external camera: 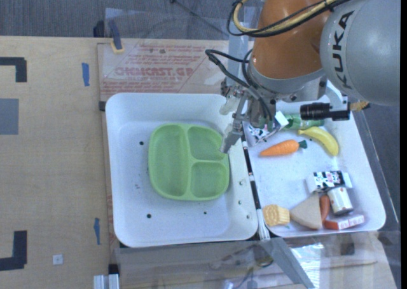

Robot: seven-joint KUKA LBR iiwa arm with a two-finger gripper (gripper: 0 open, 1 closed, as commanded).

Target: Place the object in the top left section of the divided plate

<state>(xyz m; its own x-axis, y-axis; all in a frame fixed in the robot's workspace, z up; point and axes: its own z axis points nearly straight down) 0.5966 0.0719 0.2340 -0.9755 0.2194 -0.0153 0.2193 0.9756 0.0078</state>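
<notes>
Bright, even light; perhaps slightly soft focus.

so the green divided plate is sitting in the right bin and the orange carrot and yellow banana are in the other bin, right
Not quite. The camera view shows the green divided plate lying in the left white bin, not the right one. The orange carrot and the yellow banana do lie in the other bin, the right white bin, as you said.

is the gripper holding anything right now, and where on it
Cannot be told: the gripper hangs over the green plate's right edge, with no object visible in it.
</notes>
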